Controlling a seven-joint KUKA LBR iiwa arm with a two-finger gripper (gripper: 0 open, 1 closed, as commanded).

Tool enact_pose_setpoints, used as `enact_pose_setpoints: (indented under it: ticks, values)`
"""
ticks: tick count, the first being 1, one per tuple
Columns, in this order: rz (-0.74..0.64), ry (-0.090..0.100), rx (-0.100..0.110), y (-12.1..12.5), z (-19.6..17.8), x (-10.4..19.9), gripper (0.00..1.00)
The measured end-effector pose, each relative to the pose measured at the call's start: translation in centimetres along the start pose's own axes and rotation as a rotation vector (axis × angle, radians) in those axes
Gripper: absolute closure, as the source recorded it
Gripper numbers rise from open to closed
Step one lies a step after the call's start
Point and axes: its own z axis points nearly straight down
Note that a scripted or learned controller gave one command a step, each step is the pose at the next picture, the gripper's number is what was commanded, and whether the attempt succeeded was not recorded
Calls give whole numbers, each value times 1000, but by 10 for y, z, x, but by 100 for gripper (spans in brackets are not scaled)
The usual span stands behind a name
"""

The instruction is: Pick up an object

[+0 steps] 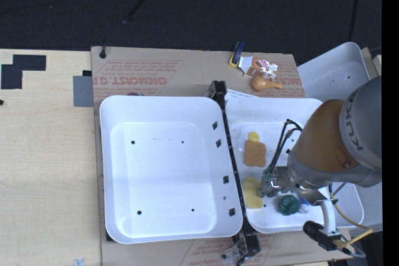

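Arm (330, 146) low over right bin (274, 115) near teal object (288, 204); finger state unclear

Red print on the cardboard sheet (156, 68) behind the left bin (118, 165) stood upside down, too blurred to read surely; the arm (368, 128) bore "KUKA" lettering, partly cut off.

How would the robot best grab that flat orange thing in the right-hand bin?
Probably straight from above, fingers closing across the narrower width of the orange block. It lies flat on the bin floor, with a small yellow piece just beyond its far edge, so its left and right sides look freer.
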Motion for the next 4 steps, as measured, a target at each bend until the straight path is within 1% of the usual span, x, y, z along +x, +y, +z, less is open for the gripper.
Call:
enact_pose_setpoints:
  ticks: [1,2,3,4]
  values:
    - [-12,1,-17,106,-106,70,100]
    - [-9,3,0,130,-99,149,100]
    - [-4,1,-8,147,-181,169,100]
    - [-10,3,4,158,-137,276,100]
